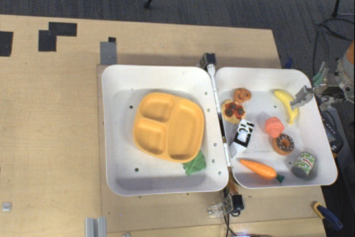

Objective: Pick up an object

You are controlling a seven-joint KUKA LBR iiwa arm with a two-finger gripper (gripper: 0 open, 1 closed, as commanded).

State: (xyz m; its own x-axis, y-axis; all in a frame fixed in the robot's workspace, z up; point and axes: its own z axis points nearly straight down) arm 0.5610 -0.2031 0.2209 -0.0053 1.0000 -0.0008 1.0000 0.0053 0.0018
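Nearest lies an orange carrot (258, 169) in the right bin (316, 119). Beside my claw (304, 96) rests a curved yellow banana (286, 104). If my claw is wide, I cannot tell.

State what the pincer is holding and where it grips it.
Nothing is held. The pincer sits at the right bin's upper right edge, beside the banana, with nothing between its fingers.
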